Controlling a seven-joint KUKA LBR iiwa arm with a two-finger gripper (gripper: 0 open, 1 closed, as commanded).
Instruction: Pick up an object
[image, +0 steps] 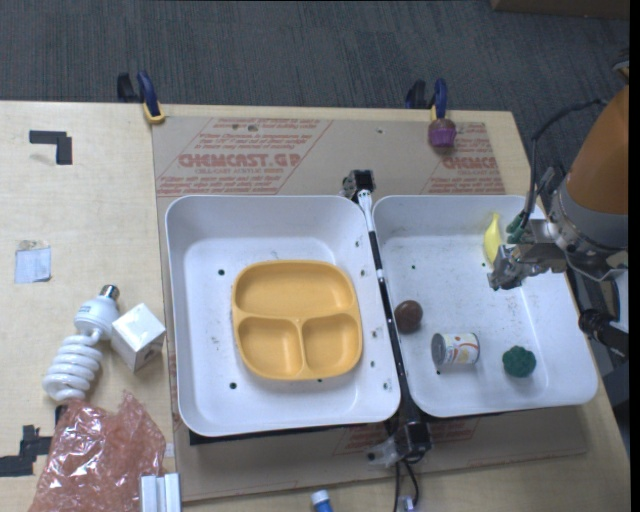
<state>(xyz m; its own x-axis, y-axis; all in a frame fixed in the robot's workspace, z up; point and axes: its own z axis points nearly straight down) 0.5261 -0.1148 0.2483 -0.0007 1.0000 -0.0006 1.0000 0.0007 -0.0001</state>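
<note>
- We saw two white bins side by side on the table (90, 250).
- The left bin (200, 390) had a yellow tray (297, 320) with three parts in it.
- The right bin (560, 385) had a brown ball (408, 316) near its left wall, a small cup (456, 350) lying on its side, and a green lump (518, 361) to the right of the cup.
- A yellow thing (492, 237) sat near the back of the right bin, just beside the hand.
- The hand (505, 272) hung over the right bin, on its right side.
- We could not tell if the hand was wide or narrow, and we saw nothing held in it.
- Left of the bins, a light bulb (78, 350), a small white box (138, 335) and a pink bag (95, 455) lay on the table.
</note>
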